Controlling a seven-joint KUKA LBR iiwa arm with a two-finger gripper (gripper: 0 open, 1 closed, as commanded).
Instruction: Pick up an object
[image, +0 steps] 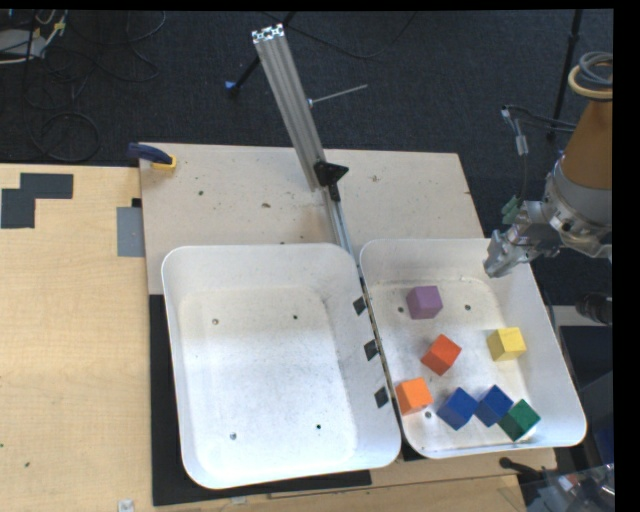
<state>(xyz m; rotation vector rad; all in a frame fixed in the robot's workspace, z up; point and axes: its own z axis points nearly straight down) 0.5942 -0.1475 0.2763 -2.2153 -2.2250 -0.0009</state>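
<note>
Bench (250, 190) with two white bins, approach step, nothing picked yet
Claw (497, 262) over right bin's (560, 390) far right rim, opening unclear; next descend on purple cube (424, 301)

You've got white bins (260, 460) in speckled matt plastic, a pale wood-grain tabletop (60, 330), a brushed metal rail (290, 100), and matt blocks (424, 301).

Grey arm (580, 195) with an orange band (592, 140) above the wrist, ending in a metallic grey gripper (497, 262).
</note>
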